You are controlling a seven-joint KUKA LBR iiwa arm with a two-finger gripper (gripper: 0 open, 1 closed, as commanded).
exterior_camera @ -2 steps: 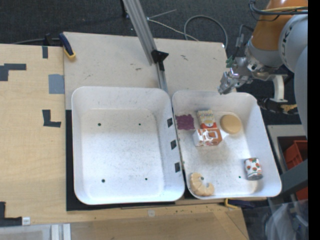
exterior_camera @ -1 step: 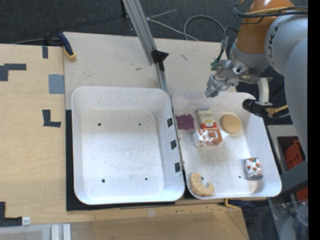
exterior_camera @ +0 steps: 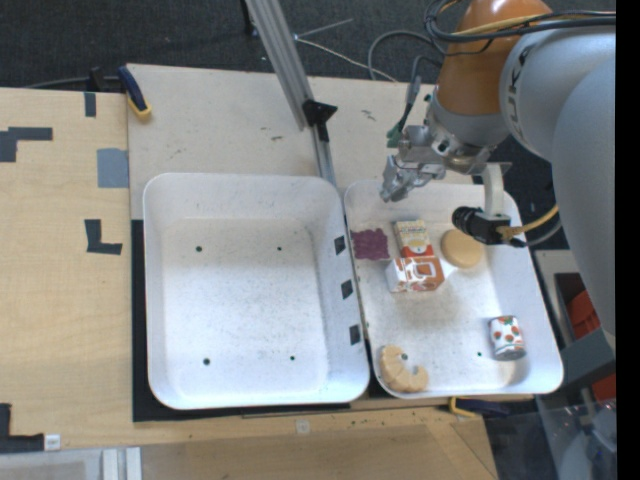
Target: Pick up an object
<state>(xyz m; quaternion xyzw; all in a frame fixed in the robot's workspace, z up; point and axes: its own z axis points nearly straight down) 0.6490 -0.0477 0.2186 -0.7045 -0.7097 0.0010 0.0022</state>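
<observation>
Camera view puts the gripper (exterior_camera: 397, 188) at the far edge of the right bin (exterior_camera: 530, 298), near its far-left corner, hanging above the bin floor. You can't read its opening from this angle: the tip is a dark cluster under the wrist, and I cannot tell whether it's wide or narrow. Nothing visible is caught in it, so treat the pick as not yet made.

Candidates all sit in the right bin:
- purple block (exterior_camera: 371, 243), against the left wall, just below the gripper tip. Closest target.
- juice carton (exterior_camera: 415, 257), lying flat, just right of the purple block, toward the far half of the bin.
- round bun (exterior_camera: 463, 248), right of the carton, next to the black fitting (exterior_camera: 477, 225) on the arm's cabling.
- small can (exterior_camera: 507, 336), near the right wall, toward the near edge.
- pastry (exterior_camera: 402, 369), in the near-left corner, touching the rim.

The left bin (exterior_camera: 160, 298) carries none of these things.

Progress, by my read: approach stage only. Done: arm positioned over the far-left part of the right bin. Left: descend, close on something, lift clear. Likely target is the purple block or the carton, given where the tip hangs, but that's a guess. Watch the left wall if it goes for the block; it's tight there.
</observation>
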